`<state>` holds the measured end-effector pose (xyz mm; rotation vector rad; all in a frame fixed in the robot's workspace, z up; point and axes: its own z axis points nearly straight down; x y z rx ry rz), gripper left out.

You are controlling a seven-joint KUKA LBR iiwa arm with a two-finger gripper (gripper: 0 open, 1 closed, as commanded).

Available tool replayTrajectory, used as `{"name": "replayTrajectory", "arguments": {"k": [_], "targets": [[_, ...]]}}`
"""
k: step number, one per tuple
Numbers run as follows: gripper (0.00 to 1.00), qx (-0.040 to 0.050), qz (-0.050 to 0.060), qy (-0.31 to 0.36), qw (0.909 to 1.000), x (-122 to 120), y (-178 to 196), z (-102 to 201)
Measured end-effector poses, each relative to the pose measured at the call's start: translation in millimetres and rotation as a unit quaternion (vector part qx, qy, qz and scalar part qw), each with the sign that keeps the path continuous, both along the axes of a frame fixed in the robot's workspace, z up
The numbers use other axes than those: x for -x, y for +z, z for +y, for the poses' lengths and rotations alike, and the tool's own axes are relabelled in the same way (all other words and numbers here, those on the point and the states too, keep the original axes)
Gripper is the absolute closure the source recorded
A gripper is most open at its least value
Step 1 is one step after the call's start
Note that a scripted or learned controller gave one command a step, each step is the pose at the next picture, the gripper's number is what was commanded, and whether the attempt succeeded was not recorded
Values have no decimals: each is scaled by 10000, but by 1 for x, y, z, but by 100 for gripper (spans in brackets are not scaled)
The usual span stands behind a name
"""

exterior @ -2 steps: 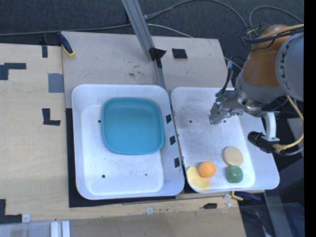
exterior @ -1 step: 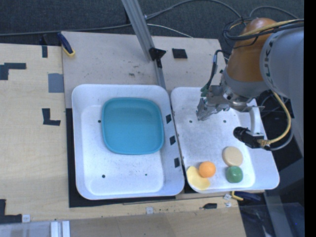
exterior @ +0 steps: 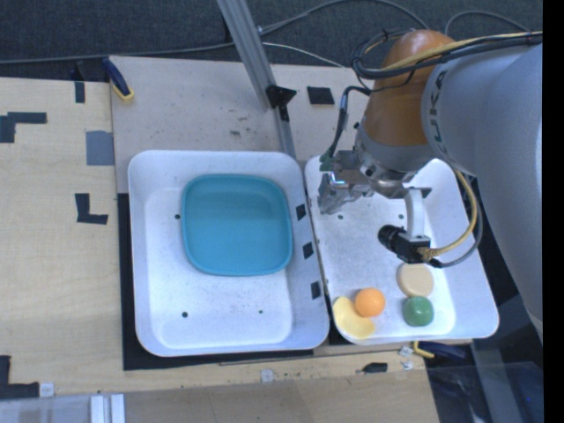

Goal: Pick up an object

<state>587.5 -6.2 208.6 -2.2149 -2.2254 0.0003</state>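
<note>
I see the gripper [exterior: 332,194] low over the right bin's [exterior: 471,320] far left corner; can't tell its finger state. Nothing visibly held. Orange ball [exterior: 369,302], green ball [exterior: 418,311], cream disc [exterior: 415,280] and yellow piece [exterior: 350,321] cluster at its near edge. Blue plate [exterior: 236,224] lies in the left bin [exterior: 154,236].

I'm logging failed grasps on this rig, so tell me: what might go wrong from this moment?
1. The gripper sits at the right bin's far left corner, away from the objects, so closing here likely grabs nothing.
2. The orange ball, yellow piece, green ball and cream disc crowd the near edge; a grasp may knock neighbours or hit the rim.
</note>
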Motion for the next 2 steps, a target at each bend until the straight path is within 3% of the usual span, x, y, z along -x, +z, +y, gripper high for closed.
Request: {"name": "replayTrajectory", "arguments": {"k": [2], "targets": [[100, 0, -6, -3, 10000, -19, 20, 96]]}}
